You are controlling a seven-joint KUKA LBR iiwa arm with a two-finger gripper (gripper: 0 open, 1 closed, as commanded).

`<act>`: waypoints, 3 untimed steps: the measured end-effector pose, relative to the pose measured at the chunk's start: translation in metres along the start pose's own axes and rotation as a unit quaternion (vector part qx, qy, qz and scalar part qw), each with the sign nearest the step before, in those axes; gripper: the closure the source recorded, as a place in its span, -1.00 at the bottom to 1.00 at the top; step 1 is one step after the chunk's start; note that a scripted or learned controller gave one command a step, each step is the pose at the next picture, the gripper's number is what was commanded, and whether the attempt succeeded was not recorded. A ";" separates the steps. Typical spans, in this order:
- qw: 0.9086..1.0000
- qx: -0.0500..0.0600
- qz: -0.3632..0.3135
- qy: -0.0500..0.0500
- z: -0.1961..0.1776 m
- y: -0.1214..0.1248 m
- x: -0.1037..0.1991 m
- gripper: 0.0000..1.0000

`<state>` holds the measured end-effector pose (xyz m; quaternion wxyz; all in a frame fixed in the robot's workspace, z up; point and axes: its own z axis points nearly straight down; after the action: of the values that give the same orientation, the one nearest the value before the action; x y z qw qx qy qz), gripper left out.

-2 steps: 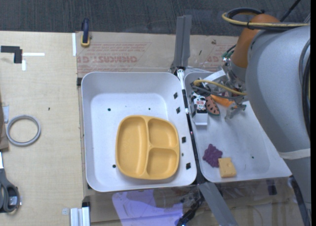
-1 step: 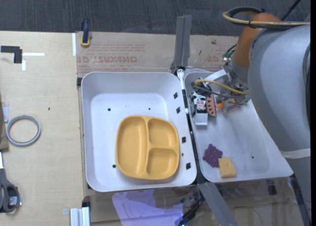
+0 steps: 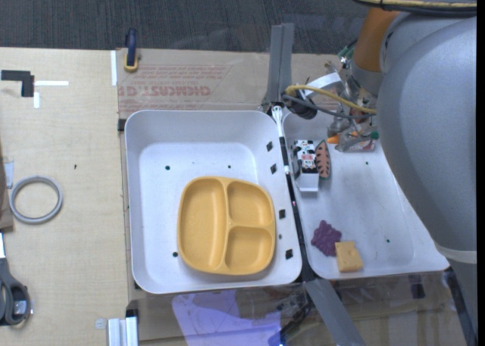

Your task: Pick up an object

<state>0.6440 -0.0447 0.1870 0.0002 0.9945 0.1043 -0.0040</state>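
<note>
From the overhead camera, the pale wooden tabletop (image 3: 68,132) carries two shallow white plastic bins set side by side. The left bin (image 3: 151,148) holds a yellow three-compartment plastic plate (image 3: 226,225), lying flat toward the near half of the bin. The right bin (image 3: 379,208) holds a small purple grape-like cluster (image 3: 326,237) near its front, with a tan sponge-like cube (image 3: 349,256) just beside it, nearer the front edge. Farther back in that bin, close against the wall shared with the left bin, the pincer (image 3: 305,161) of the grey arm with the orange band (image 3: 424,72) hangs low over the bin floor; a slice-shaped orange toy with dark seeds (image 3: 324,160) sits right against its side, but whether the slice is between the fingers or merely next to them cannot be told, nor whether the pincer is spread or pressed together. Yellow and white cables (image 3: 333,95) loop around the wrist above it. Out on the tabletop to the left lies a grey ring of tape (image 3: 34,199), and a brown cardboard sheet with red lettering (image 3: 189,79) lies behind the left bin.
</note>
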 end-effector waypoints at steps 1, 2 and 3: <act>0.995 0.001 -0.098 -0.001 -0.013 0.047 -0.078 1.00; 1.000 0.002 -0.016 -0.001 0.100 0.031 -0.116 1.00; 0.990 0.002 -0.143 0.000 0.101 0.076 -0.116 1.00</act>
<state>0.5452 -0.1429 0.0871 -0.0020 0.9695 0.2450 -0.0044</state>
